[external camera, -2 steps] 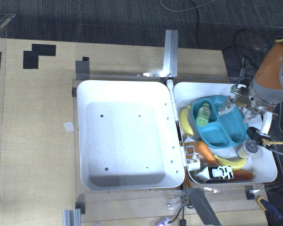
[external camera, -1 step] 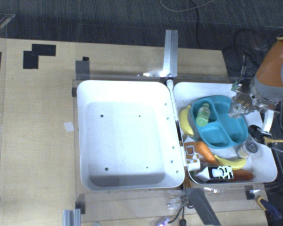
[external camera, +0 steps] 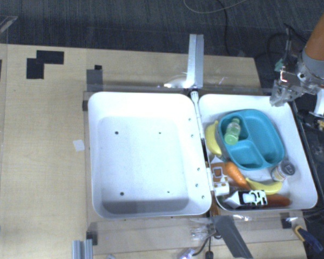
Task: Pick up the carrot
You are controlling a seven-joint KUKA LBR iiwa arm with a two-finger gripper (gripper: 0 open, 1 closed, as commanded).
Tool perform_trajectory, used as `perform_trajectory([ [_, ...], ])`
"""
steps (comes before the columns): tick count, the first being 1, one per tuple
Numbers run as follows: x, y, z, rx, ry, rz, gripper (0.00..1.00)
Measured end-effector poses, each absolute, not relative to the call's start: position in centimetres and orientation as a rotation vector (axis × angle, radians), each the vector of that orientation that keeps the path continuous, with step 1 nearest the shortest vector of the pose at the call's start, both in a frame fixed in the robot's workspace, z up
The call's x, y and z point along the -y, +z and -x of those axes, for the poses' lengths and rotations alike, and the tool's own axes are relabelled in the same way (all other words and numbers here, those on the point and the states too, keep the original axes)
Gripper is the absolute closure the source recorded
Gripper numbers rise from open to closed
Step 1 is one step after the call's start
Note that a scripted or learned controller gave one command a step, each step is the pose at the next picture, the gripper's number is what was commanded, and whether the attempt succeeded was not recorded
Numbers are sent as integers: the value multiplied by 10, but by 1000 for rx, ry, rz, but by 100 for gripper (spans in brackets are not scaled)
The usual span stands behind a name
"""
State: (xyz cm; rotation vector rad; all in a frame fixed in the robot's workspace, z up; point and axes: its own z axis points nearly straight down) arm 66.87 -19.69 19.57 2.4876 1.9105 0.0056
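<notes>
The orange carrot (external camera: 235,175) lies slantwise in the right bin (external camera: 299,139), near its front left, just below the blue divided tray (external camera: 254,142). It rests beside a yellow banana (external camera: 264,186) and a small printed carton (external camera: 220,180). My gripper (external camera: 281,95) hangs at the bin's far right corner, well away from the carrot and above the rim. The grey wrist and orange band rise toward the upper right.
The blue tray holds a green bottle (external camera: 233,131). A second banana (external camera: 212,139) lies along the tray's left side. A small jar (external camera: 284,170) and a dark and white object (external camera: 256,199) sit at the bin's front. The left bin (external camera: 143,155) adjoins on the left.
</notes>
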Motion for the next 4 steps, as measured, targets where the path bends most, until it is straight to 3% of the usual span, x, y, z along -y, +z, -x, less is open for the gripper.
perform_trajectory([
  [1, 187, 181, -671, -2131, 3, -2303, 100],
  [2, 186, 261, -589, -2033, 4, -2389, 100],
  [3, 190, 248, -494, -1431, 1, -2796, 100],
  [4, 198, 271, -489, -1173, 2, -2912, 100],
])
